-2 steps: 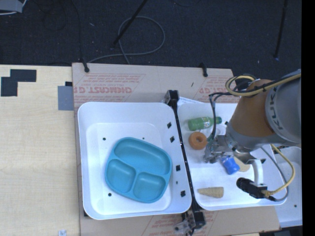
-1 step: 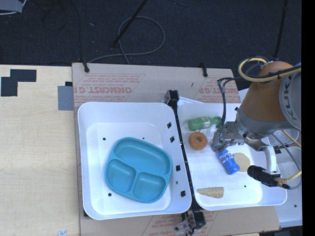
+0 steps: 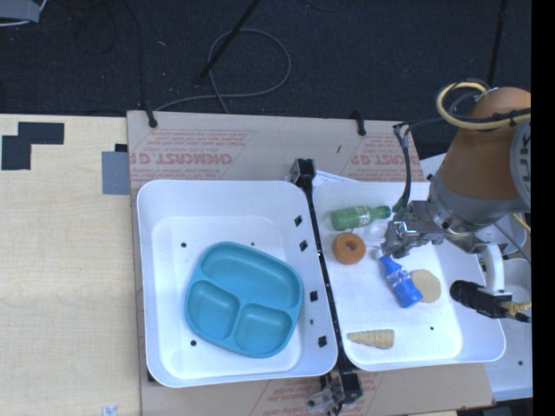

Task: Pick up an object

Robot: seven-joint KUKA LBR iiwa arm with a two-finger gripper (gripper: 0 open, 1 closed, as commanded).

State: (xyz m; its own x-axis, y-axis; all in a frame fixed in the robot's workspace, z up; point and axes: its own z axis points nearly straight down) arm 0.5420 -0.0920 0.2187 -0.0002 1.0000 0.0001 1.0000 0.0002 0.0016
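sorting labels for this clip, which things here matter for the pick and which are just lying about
In play:
claw, over the right bin
blue bottle, just below it
green bottle
doughnut
tan disc
cone

Lying about:
blue divided plate in the left bin
cables on the floor

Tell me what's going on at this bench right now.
A grey and orange robot arm reaches into the right bin, its pincer just above a blue bottle. Nearby lie a green bottle, a donut, a round cookie and a cone. The left bin holds a blue divided plate.
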